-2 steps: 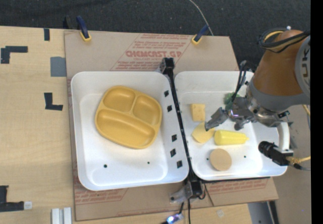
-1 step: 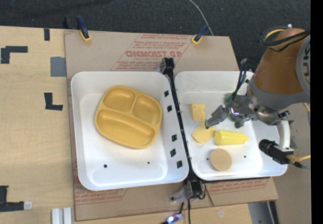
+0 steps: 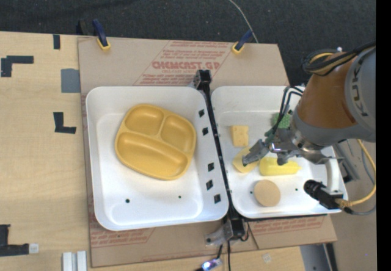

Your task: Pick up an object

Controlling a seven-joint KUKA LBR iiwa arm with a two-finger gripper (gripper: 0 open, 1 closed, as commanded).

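The arm point(image 3: 333, 105) reaches in from the right over the right bin point(image 3: 244, 96), which sits beside the left bin point(image 3: 101, 141) on the surface point(image 3: 36, 141). A yellow divided plate point(image 3: 156, 140) lies well apart in the left bin.

In the right bin, a yellow block point(image 3: 280, 168) lies just below the tool point(image 3: 259, 152), its long axis running roughly left to right, near level with the bin's front edge, ends pointing left and right. Whether it touches the tool cannot be told.

A round tan disc point(image 3: 267, 193) sits just in front of the block, with no long axis. A small pale yellow piece point(image 3: 240, 136) lies to the tool's upper left, near but apart, its longer side running front to back.

Whether the tool is parted or closed cannot be told; nothing is seen gripped. The block appears the nearest target, calling for a short descent.
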